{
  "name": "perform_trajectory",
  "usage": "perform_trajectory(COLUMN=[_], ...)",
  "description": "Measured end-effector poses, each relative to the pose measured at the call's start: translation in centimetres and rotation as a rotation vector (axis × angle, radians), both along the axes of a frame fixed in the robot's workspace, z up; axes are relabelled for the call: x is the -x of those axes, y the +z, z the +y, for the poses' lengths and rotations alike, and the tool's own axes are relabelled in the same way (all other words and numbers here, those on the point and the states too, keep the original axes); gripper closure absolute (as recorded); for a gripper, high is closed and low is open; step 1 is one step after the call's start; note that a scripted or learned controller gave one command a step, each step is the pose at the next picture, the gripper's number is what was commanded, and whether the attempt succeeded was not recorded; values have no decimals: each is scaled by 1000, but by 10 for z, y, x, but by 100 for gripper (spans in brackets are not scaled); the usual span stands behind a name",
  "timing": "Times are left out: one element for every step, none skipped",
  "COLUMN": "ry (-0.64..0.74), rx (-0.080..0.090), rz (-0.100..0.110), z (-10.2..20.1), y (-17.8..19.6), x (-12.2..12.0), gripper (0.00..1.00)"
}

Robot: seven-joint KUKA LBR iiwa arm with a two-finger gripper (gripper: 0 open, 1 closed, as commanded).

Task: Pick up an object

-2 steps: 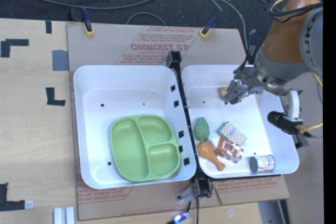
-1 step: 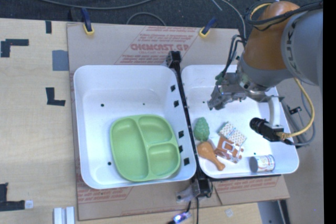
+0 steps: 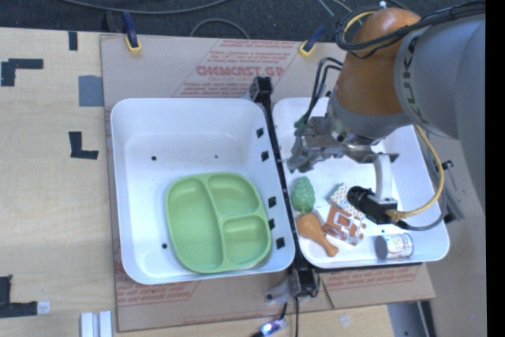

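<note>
The right bin (image 3: 412,147) holds several small items along its near side. A green broccoli-like toy (image 3: 303,193) lies by the bin's left wall. An orange drumstick toy (image 3: 316,230) sits just in front of it. A red-and-white waffle-patterned piece (image 3: 346,222) lies beside that, and a small can (image 3: 396,246) rests on its side in the near right corner. My gripper (image 3: 303,160) hangs over the left part of this bin, just behind the green toy and apart from it. Nothing visible is held in it.
The left bin (image 3: 158,122) contains a green divided plate (image 3: 218,222) in its near half. A black divider with clips (image 3: 268,146) runs between the bins. A black plug on a yellow cable (image 3: 371,205) hangs from the arm over the right bin.
</note>
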State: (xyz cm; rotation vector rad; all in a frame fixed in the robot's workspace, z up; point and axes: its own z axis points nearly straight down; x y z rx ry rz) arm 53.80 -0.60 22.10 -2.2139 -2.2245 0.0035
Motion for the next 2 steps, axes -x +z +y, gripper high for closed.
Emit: perform_trajectory(ry=[2, 1], rx=[0, 1], rz=[-1, 1], z=[48, 99], y=[6, -7], x=[-3, 3], gripper=[100, 100])
